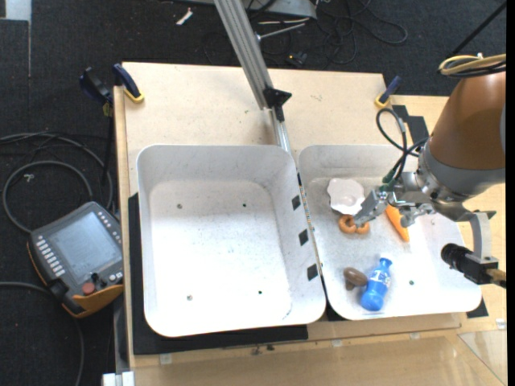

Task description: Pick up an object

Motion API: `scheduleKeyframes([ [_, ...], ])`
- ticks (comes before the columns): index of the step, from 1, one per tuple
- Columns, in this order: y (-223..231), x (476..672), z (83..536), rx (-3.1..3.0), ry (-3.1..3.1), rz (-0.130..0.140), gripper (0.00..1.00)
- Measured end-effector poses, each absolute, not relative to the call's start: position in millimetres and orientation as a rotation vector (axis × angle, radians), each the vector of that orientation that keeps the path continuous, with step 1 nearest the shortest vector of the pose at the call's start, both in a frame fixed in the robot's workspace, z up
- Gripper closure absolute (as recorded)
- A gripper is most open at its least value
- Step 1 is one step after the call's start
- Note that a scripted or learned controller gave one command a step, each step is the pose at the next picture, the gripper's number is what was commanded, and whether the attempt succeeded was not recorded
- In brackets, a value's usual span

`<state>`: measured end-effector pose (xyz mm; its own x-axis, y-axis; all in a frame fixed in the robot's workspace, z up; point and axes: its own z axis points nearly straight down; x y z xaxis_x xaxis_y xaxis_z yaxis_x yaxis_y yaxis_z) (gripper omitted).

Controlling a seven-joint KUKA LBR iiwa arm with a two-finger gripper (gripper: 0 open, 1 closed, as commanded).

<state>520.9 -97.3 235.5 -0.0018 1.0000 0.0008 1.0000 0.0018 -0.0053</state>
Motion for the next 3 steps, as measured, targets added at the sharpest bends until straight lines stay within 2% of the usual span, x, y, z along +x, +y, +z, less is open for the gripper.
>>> scheduleKeyframes([
  [1, -97.5, 521.7, 237.8, -2.221, -2.221, 0.001, 0.00],
  [2, -101.6, 527.3, 177.6, -2.219, -2.217, 0.006, 0.00],
  [3, -96.2, 524.8, 114.1, -2.218, -2.216, 0.006, 0.00],
])
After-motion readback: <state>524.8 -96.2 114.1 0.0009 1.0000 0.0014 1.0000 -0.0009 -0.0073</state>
